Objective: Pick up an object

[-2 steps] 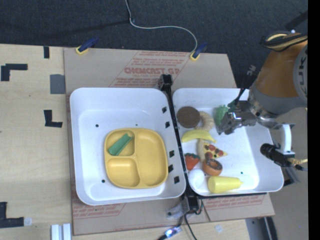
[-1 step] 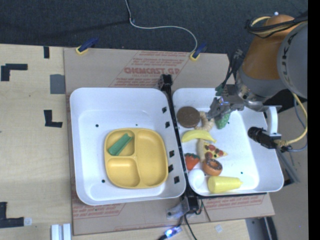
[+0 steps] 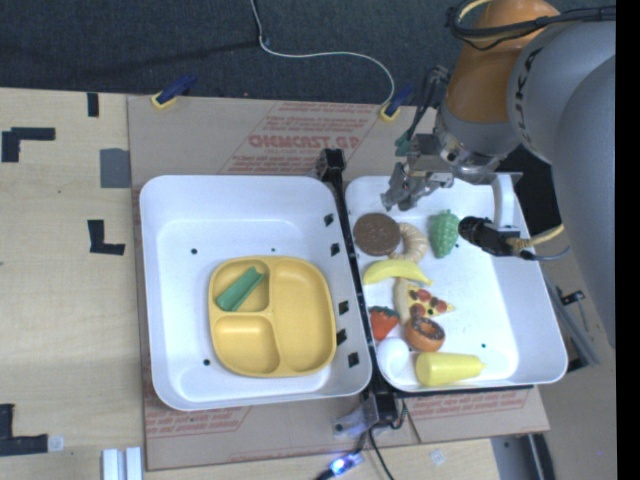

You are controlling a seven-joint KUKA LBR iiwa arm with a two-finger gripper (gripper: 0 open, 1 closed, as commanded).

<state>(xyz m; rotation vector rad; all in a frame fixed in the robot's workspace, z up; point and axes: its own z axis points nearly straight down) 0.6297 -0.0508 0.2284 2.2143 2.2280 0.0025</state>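
Toys lay crowded in the right bin (image 3: pixel 530 308): a brown disc (image 3: pixel 377 234) nearest the divider, a green piece (image 3: pixel 443 233) beyond it, a banana (image 3: pixel 394 271) just below the disc, and a yellow cone (image 3: pixel 448 368) at the near edge. The gripper (image 3: pixel 403 196) hung just above the disc, holding nothing I could see; whether its fingers were wide or narrow, I could not tell. Left of the disc, a yellow tray (image 3: pixel 290 318) with a green block (image 3: pixel 239 289) sat in the left bin (image 3: pixel 180 218).
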